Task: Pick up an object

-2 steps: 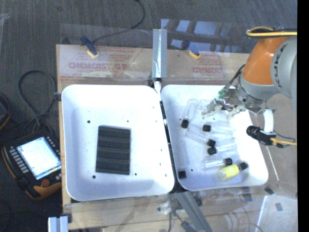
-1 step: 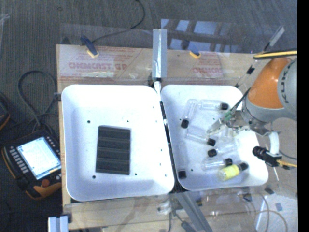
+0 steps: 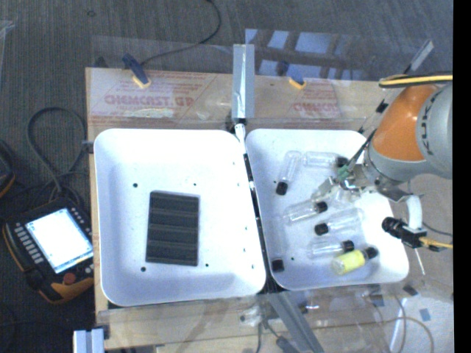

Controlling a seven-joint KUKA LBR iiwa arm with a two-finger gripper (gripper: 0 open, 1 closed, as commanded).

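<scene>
Along the surface's right edge my arm (image 3: 412,134) leans over the right bin (image 3: 265,160), placed to reach the clutter there. Largest, the black ridged block (image 3: 174,228) lies alone mid-floor in the left bin (image 3: 110,160). Clear vials (image 3: 305,210) lie scattered, easy to roll; the small yellow vial (image 3: 347,262) rests near the front right corner. Fingers: cannot tell.

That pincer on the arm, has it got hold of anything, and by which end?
It cannot be told. The pincer sits low among the clear vials in the right bin, but the view is too blurred to show anything between its tips.
</scene>
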